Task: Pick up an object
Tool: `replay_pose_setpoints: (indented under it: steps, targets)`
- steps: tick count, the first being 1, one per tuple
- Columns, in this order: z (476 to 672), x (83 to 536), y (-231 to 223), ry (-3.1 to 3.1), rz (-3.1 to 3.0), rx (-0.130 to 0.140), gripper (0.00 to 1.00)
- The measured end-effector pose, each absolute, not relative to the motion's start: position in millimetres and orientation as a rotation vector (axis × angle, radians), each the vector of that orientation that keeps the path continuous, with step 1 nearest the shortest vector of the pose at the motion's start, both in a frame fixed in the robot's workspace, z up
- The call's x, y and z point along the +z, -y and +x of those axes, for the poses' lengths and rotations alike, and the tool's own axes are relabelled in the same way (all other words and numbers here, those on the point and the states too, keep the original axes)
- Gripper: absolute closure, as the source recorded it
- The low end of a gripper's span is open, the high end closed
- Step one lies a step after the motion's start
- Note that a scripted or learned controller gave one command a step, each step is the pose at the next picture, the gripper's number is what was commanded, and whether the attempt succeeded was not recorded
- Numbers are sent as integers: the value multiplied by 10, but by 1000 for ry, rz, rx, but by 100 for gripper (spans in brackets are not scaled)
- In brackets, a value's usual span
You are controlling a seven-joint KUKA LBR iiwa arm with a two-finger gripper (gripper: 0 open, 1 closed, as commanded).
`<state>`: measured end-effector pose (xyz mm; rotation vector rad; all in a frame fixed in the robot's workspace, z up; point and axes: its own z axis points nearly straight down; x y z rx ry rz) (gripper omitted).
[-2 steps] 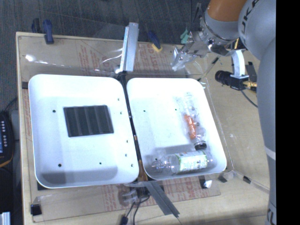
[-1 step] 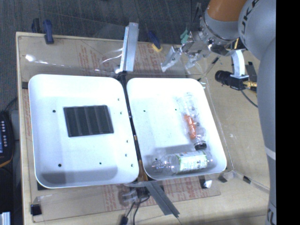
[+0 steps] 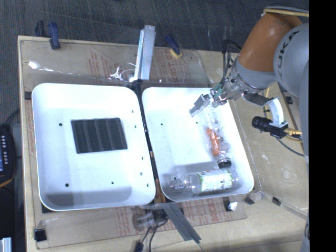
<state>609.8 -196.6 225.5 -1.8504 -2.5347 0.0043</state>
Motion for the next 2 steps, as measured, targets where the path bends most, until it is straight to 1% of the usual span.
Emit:
replay_pose_setpoints:
  steps: [1, 2]
  targets:
    - [5800, 1562, 2095, 2564, -1809, 3, 0]
    - [5616, 1749, 2088, 2607, -1746, 2, 0]
